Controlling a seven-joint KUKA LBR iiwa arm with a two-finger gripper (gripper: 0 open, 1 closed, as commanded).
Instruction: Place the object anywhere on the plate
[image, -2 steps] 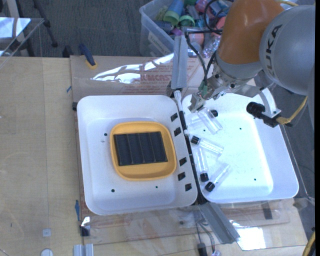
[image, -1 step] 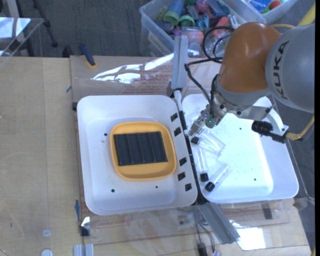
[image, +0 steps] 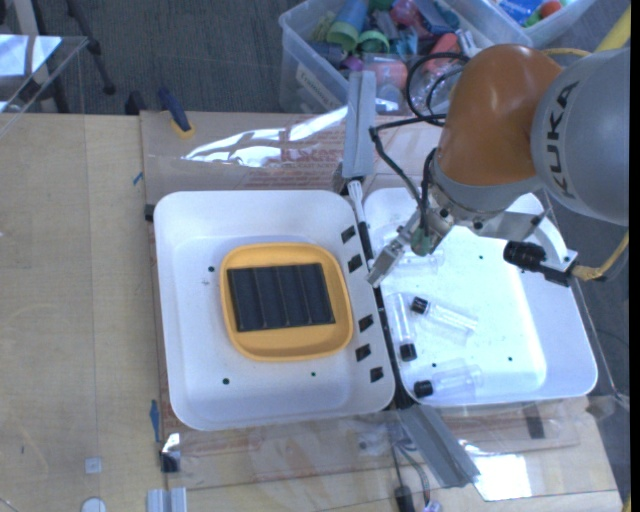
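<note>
Your likely objects, the clear vials (image: 442, 314) with black caps, lie loose on the floor of the right bin (image: 560, 345). They are well apart from the yellow plate (image: 238, 338), which sits in the middle of the left bin (image: 180, 300), so I judge the pick is not yet made. The arm (image: 500, 110) reaches in from the right and tilts its wrist down and leftward, so the gripper (image: 383, 265) points at the wall between the bins, near the vials. You cannot tell from here whether the jaws are open or closed.
</note>
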